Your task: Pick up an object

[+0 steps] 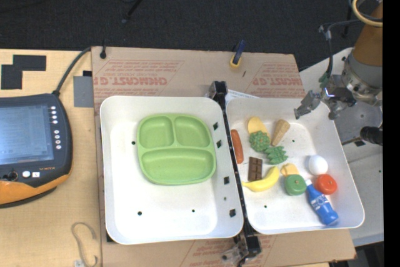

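Observation:
The right bin (350,197) holds several toy foods: an orange sausage (236,146), a brown chocolate bar (255,167), a banana (264,181), leafy green pieces (260,140), a tan cone (280,131), a white egg (318,164), a red tomato (325,184), a green round fruit (295,184) and a blue bottle (321,204). My gripper (320,108) hangs above the bin's far right corner, away from the foods. Its two fingers stand apart and open, with nothing between them.
The left bin (119,197) carries a green divided plate (176,149). A teach pendant (31,141) lies at the far left on the bench. A blue and yellow clamp (237,54) sits on the cardboard behind the bins.

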You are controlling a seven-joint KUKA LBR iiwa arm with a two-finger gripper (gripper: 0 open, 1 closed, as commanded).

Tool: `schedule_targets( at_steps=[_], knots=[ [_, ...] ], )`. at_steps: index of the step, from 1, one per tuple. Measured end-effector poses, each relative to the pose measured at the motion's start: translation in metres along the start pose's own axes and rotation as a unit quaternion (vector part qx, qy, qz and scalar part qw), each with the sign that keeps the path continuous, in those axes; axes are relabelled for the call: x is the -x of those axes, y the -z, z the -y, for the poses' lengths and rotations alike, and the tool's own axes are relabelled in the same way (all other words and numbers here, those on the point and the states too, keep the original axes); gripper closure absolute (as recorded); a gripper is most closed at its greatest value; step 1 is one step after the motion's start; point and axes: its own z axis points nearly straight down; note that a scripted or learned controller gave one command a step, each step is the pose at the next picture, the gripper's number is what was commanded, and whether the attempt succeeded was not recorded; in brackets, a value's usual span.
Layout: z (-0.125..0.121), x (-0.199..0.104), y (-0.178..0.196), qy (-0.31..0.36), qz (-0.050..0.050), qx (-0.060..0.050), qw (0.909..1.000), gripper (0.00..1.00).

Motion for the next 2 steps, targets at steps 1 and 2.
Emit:
schedule_targets(
  at_steps=[1, 2],
  knots=[
    [-0.003, 0.0, 0.008, 0.001, 0.002, 0.006, 1.0, 0.0],
    [-0.008, -0.001, -0.055, 0.002, 0.001, 0.005, 1.0, 0.0]
  ],
)
